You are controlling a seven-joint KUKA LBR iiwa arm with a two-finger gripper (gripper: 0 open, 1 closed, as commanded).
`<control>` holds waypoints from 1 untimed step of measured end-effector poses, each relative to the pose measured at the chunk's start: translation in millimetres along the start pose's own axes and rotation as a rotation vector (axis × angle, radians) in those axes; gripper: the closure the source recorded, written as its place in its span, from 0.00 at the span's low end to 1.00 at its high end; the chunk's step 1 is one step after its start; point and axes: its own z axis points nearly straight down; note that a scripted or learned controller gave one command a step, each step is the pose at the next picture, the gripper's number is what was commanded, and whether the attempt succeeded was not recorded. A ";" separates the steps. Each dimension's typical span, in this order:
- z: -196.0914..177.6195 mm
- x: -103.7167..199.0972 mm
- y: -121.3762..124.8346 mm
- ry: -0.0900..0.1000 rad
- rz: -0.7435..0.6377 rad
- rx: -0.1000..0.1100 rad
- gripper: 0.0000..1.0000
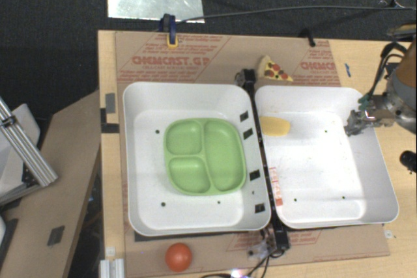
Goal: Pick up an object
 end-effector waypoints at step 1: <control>-20.2 -0.2 1.6 0.001 -0.001 0.003 1.00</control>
